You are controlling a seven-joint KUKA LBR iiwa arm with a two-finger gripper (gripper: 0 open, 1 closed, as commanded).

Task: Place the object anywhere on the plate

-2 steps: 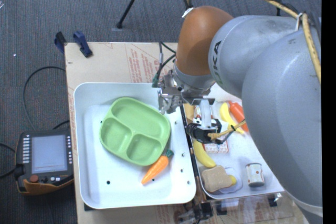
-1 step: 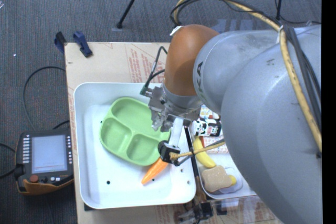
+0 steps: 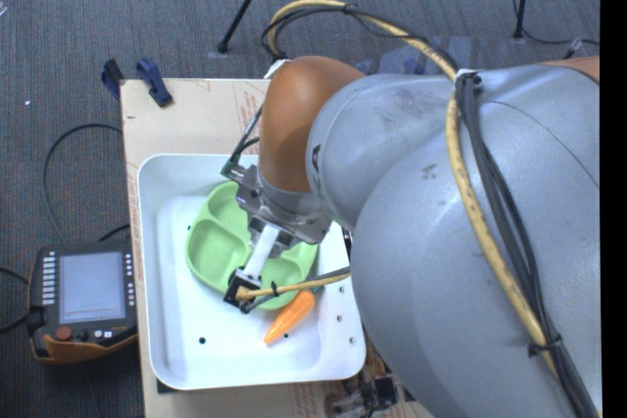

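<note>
Claw [image 3: 282, 228] hangs over the pale green divided plastic plate [image 3: 211, 245] — spread or pressed together, I cannot tell — and could grasp nothing, since the orange carrot-shaped toy [image 3: 290, 318] lies just beside it in the white bin [image 3: 176, 348].

The brown bench [image 3: 201, 108] bears a white bin [image 3: 174, 333], a blue clamp [image 3: 154, 83] at its edge.

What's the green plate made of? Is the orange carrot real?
The green plate looks like plastic: smooth, evenly pale green, with moulded compartments. The carrot seems a plastic toy, uniformly bright orange and smooth, though I can't be sure.
</note>
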